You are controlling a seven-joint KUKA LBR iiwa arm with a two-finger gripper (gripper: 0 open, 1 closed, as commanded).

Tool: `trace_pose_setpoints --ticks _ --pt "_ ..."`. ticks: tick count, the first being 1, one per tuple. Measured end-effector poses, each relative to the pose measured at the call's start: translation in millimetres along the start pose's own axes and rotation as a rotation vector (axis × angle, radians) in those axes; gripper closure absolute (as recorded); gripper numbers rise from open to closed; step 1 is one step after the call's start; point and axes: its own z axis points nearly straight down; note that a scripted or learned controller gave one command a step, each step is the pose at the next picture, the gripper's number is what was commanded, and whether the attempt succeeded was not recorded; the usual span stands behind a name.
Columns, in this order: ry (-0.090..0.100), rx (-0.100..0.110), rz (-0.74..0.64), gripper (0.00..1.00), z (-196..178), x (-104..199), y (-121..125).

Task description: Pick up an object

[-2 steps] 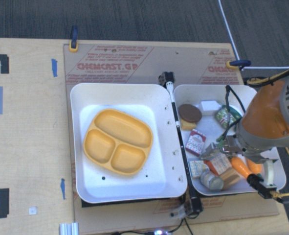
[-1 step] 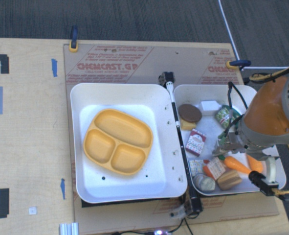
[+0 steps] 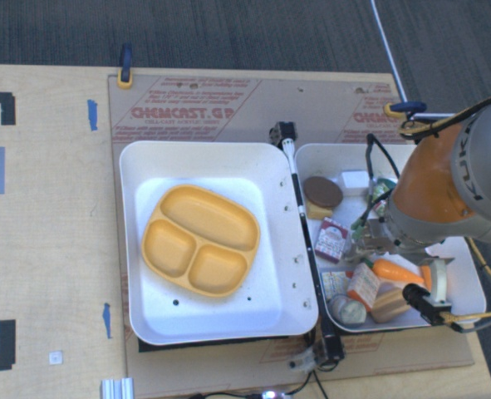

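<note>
The right bin [image 3: 476, 302] is largely covered by the arm [image 3: 444, 185]. The gripper [image 3: 368, 241] is lost among clutter there, its fingers indistinguishable. The arm is cropped rightward.

Two bins sit side by side on the bench. The left bin [image 3: 137, 223] holds a divided tray [image 3: 200, 239] near its centre. The right bin [image 3: 469, 293] holds a cluster of small items, among them a round disc [image 3: 322, 192] toward the far-left corner. The arm [image 3: 432, 194] overhangs this bin from the right, possibly hiding further items.

Dark grey carpet [image 3: 228, 19] beyond plywood bench [image 3: 46, 248].
</note>
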Motion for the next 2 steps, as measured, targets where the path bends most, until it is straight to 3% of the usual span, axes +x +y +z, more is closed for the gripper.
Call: trace_pose_setpoints --ticks 1,2 --pt "0.001 -0.001 -0.001 0.00 0 1 1" --pt "0.000 -0.005 -0.001 1.00 -10 1 2"
